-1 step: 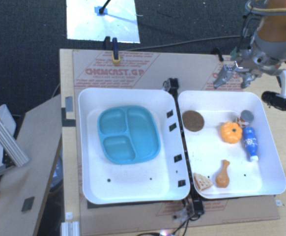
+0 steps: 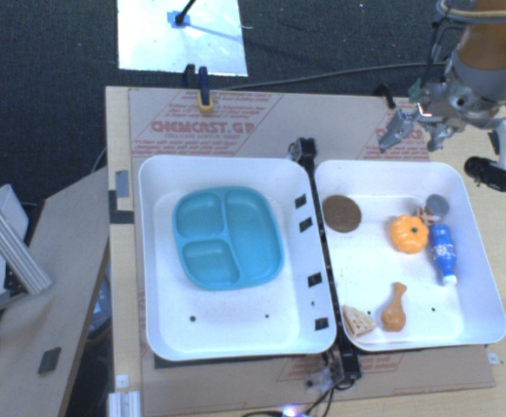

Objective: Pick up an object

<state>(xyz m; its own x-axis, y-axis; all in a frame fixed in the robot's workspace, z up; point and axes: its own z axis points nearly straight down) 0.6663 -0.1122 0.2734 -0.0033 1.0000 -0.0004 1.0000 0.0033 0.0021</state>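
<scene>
Gripper (image 2: 416, 135) sits at approx 1 o'clock of the frame, above the far rim of the right bin (image 2: 475, 224), w/ nothing between its fingers. Fingers look spread apart, one toward 9 o'clock, one toward 3.

In the right bin: brown disc (image 2: 342, 213) at its 10 o'clock corner. Small orange pumpkin (image 2: 409, 234) near the 2 o'clock area, blue bottle (image 2: 442, 252) just beside it on the 3 o'clock side, grey cap (image 2: 436, 205) at the bottle's 12. Toy drumstick (image 2: 395, 307) at approx 6 o'clock, sandwich wedge (image 2: 357, 321) near it, toward 8.

Left bin (image 2: 162, 320) holds a blue divided plate (image 2: 228, 237), roughly centred.
</scene>
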